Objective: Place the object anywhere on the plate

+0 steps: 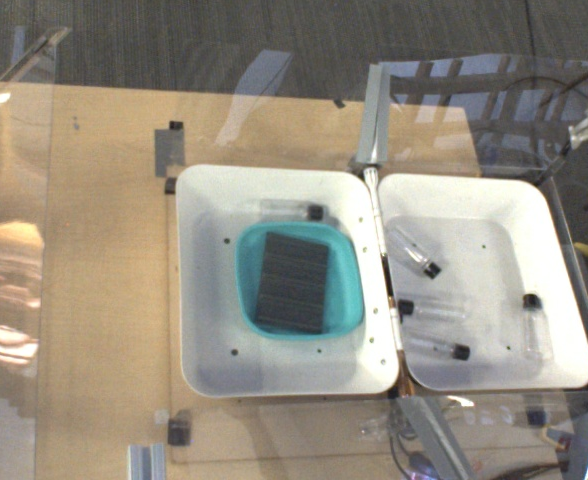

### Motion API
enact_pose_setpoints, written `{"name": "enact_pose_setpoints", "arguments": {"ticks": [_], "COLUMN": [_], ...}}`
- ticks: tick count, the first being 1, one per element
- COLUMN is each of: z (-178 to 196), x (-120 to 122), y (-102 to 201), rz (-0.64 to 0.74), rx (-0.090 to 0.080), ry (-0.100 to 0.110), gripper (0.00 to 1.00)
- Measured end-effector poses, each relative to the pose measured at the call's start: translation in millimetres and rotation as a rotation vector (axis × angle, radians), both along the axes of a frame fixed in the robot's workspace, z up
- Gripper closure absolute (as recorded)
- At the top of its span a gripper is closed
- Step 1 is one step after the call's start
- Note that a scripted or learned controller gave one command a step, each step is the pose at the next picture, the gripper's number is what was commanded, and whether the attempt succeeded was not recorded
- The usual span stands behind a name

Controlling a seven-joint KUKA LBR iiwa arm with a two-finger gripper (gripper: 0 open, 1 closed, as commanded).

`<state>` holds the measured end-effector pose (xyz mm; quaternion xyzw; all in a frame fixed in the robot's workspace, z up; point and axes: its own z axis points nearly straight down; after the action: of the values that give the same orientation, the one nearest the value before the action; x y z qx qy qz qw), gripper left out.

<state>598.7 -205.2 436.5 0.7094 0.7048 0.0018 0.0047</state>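
Plate (299,282), teal with a dark ridged block (293,284), fills the left white bin (206,268) on the wooden bench (84,268).

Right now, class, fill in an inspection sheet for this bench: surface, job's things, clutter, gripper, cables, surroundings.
Surface: wooden bench bearing the left bin and right bin, side by side.
Job's things: teal plate in the left bin, with a dark ribbed block lying on it.
Clutter: one clear black-capped vial behind the plate; four more in the right bin, such as one near its right wall.
Gripper: nothing seen.
Cables: dark cables at upper right.
Surroundings: metal frame behind the bins; dark floor.
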Motion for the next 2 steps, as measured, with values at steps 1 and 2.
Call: {"name": "enact_pose_setpoints", "arguments": {"ticks": [1,2], "z": [0,1], "x": [0,-64], "y": [0,7], "rz": [0.0,0.096], "rx": [0.0,-0.001], "ry": [0.0,-0.001], "gripper": [0.0,0.0]}}
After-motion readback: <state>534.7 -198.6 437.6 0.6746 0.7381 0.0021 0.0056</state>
